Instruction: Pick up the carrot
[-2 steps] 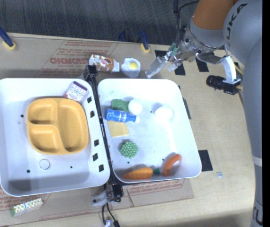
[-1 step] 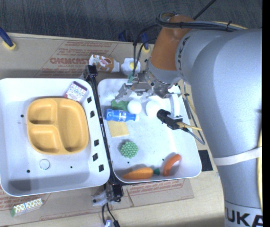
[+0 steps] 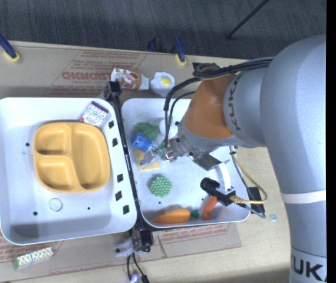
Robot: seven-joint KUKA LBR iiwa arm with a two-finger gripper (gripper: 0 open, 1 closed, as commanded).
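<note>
Carrot [image 3: 173,217] by right bin's [image 3: 239,216] near wall, well apart from tool [image 3: 156,154], finger state perhaps untellable.

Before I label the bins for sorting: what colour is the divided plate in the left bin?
Yellow, seen in the camera view: the divided plate.

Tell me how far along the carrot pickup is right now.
Little looks done yet. The carrot lies flat by the near wall of the right bin, untouched. In hand: the pincer is low over the clutter in the middle of that bin, beside a blue toy and a yellow piece, away from the carrot. Left: move to the carrot, grip it and lift it.
</note>
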